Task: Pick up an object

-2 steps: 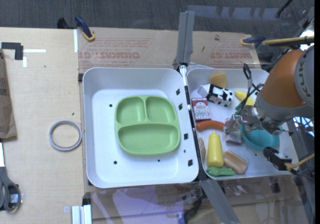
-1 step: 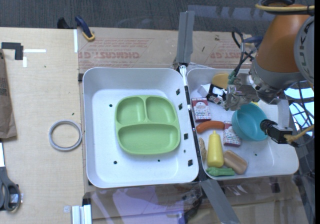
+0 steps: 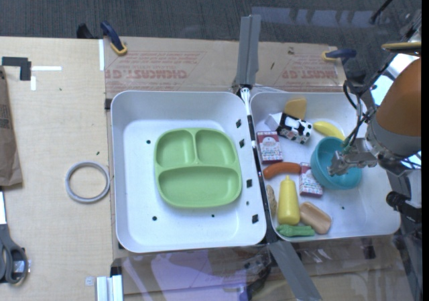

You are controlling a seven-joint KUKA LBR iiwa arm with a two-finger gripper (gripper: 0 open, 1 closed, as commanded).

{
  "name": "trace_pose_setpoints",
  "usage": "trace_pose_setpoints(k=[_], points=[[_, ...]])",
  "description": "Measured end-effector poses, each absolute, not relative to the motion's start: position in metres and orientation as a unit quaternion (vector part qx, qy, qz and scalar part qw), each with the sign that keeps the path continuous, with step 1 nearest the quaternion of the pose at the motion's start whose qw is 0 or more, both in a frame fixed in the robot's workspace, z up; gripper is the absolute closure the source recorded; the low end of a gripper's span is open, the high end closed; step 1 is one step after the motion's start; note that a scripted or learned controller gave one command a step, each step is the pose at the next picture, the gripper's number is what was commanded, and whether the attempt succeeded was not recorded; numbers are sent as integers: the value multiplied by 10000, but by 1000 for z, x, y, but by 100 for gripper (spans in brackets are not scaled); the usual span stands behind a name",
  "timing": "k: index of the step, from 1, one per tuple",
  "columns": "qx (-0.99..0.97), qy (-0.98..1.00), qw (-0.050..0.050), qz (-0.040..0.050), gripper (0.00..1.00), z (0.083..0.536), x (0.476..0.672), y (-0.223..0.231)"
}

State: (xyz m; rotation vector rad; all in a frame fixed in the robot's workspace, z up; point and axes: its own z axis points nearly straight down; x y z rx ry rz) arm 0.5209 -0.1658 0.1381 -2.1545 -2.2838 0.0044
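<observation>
The right bin [image 3: 375,216] holds several toy foods. A teal bowl [image 3: 326,167] sits right of centre, and my gripper [image 3: 345,161] is down at the bowl's right side, over its inside. Left of the bowl lie an orange sausage [image 3: 281,169], two small red cartons [image 3: 269,147] [image 3: 310,183] and a yellow mustard bottle [image 3: 288,202]. A tan bun [image 3: 316,217] and a green pea pod [image 3: 295,230] lie near the front wall. Toward the back are a cheese wedge [image 3: 295,106], a black-and-white cow [image 3: 295,129] and a banana [image 3: 328,129].
The left bin [image 3: 134,219] holds a green divided plate [image 3: 198,167]. On the bench to the left lie a tape ring [image 3: 87,181] and a brown bag [image 3: 8,139]. Blue clamps [image 3: 114,38] [image 3: 340,55] grip the cardboard behind the bins.
</observation>
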Motion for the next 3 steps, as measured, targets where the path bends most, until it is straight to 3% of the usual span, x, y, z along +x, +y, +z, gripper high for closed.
trace_pose_setpoints(k=[1,2,3], points=[[-6863,-7273,7,11,0,138,521,-166],[-6424,-7662,-140,-50,0,106,583,-191],[-5643,-8255,-13,1,0,151,597,-147]])
